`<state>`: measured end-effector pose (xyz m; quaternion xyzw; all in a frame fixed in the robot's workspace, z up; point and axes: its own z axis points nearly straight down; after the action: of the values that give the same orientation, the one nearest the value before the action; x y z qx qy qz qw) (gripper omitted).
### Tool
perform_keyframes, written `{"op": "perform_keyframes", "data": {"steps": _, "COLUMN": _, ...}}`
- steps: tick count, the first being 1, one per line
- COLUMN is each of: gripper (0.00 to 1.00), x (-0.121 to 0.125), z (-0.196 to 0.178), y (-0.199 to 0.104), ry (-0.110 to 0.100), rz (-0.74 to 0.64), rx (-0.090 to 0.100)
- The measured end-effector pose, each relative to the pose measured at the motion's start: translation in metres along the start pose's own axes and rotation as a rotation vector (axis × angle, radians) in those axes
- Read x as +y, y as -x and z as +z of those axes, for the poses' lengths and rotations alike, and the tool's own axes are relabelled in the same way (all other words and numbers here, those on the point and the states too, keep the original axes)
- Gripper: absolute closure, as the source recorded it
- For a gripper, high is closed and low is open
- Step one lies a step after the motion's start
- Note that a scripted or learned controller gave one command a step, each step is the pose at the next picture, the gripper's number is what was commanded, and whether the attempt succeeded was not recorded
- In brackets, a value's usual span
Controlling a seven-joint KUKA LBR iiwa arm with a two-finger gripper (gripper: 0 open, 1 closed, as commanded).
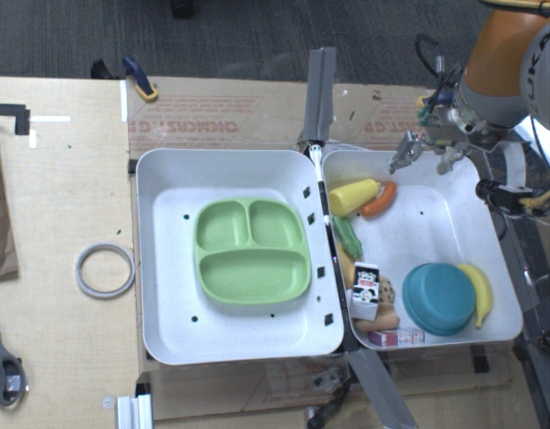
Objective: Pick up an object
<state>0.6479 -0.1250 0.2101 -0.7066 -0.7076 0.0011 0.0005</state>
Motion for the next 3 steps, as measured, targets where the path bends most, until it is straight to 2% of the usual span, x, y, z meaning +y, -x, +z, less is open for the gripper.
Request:
{"op": "perform_keyframes", "data": {"steps": 1, "gripper": 0.0, "x": 0.011, "z": 0.062, "y": -0.024, "ry": 0.001, "rz": -0.242, "rx": 0.0}}
{"op": "perform_keyframes", "data": {"steps": 2, "gripper": 0.0, "x": -0.027, "z": 0.119, "y": -0.027, "ry": 0.001, "rz": -0.363, "rx": 0.0}}
{"op": "perform_keyframes", "data": {"steps": 3, "gripper": 0.0, "x": -0.099, "z": 0.119, "y": -0.019, "ry": 0.002, "rz": -0.453, "rx": 0.0}}
